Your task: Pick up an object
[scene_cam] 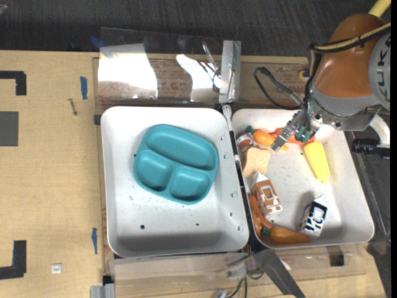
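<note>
We see the left bin (124,216) holding a teal divided tray (175,162), the right bin (353,222) cluttered, and the gripper (286,135) at upper right, its opening impossible to tell, approaching an orange carrot (265,138), so descent comes next.

On my feed: a teal divided plate (176,162) in the left white bin (118,216); in the right white bin (353,191), a yellow corn cob (317,160), an orange carrot (265,138) and a black-and-white carton (315,218); the desk (43,185) tan.
</note>
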Motion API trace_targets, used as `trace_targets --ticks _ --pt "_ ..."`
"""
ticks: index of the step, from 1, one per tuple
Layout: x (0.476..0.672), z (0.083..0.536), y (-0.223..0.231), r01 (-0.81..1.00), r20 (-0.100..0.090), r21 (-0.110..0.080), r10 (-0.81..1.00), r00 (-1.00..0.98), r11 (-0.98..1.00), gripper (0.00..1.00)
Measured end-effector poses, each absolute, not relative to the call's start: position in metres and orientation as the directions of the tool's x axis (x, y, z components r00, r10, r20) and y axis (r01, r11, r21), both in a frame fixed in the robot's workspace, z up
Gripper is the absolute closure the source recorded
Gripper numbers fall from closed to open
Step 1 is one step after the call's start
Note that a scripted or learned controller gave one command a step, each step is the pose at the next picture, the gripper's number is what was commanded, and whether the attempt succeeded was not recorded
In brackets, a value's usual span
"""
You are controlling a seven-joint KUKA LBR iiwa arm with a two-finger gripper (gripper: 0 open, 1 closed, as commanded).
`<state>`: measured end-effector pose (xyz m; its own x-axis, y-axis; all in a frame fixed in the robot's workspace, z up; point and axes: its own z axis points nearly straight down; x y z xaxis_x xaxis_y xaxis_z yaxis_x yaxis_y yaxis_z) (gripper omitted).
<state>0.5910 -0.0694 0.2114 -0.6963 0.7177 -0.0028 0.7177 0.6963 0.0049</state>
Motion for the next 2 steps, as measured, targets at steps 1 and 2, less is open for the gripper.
trace_targets --ticks 1,2 --pt "0.653 0.255 -0.059 0.709 -0.006 0.005 0.709 -0.705 0.705 1.0" --pt "0.664 0.239 -0.032 0.711 -0.004 0.003 0.711 -0.703 0.703 1.0"
